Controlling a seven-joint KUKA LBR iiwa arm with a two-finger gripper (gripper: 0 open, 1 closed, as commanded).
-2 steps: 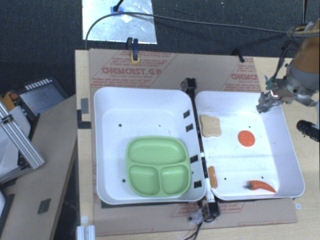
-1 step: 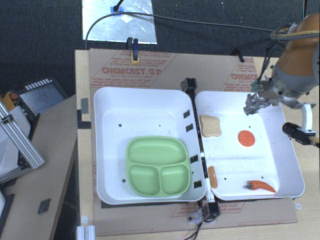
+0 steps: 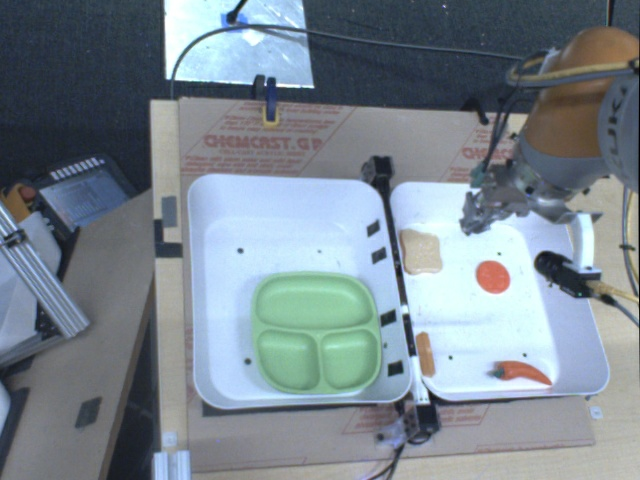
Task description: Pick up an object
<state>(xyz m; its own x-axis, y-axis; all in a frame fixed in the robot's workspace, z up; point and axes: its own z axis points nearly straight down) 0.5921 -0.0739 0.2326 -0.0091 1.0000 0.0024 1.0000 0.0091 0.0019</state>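
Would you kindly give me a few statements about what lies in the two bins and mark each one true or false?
1. The green divided plate lies in the left bin. True.
2. The bread slice lies on the plate. False: it lies in the right bin, near the divider.
3. The red round slice lies in the right bin. True.
4. The gripper is over the left bin. False: it is over the right bin's far part.
5. The carrot lies near the right bin's front edge. True.

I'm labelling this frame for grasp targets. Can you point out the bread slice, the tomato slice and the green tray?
bread slice (image 3: 421, 252), camera view, middle of its top face
tomato slice (image 3: 492, 277), camera view, centre of the red disc
green tray (image 3: 316, 300), camera view, floor of its large upper compartment
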